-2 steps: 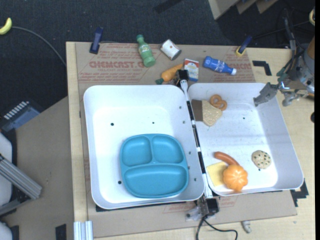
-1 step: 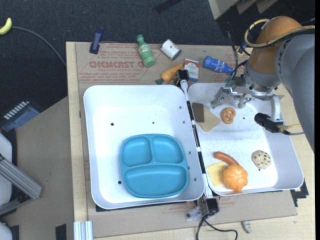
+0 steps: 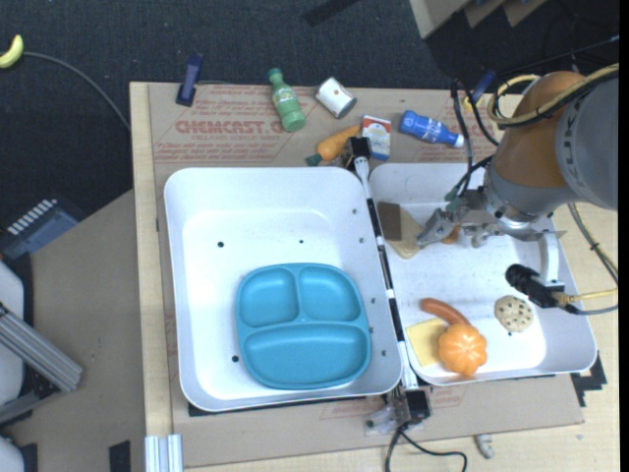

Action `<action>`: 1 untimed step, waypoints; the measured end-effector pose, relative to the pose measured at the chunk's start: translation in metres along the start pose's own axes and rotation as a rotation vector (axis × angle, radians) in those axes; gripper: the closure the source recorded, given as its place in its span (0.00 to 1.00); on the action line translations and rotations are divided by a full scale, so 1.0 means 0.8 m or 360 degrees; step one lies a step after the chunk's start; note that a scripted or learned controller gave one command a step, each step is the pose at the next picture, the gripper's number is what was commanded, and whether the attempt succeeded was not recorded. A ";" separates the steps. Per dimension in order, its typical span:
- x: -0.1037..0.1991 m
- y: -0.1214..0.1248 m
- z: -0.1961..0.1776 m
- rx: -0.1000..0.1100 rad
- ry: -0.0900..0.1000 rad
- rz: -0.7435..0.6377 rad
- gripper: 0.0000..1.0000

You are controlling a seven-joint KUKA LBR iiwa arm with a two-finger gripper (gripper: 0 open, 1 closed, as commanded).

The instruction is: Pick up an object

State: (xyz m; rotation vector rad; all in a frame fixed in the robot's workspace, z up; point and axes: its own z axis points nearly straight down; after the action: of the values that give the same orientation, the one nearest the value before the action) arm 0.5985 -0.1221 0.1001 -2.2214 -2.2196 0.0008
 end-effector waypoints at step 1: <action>-0.016 0.068 0.019 -0.0003 -0.0001 -0.0002 0.00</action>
State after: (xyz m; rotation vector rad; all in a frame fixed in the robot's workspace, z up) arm 0.6529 -0.1347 0.0848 -2.2213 -2.2224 -0.0003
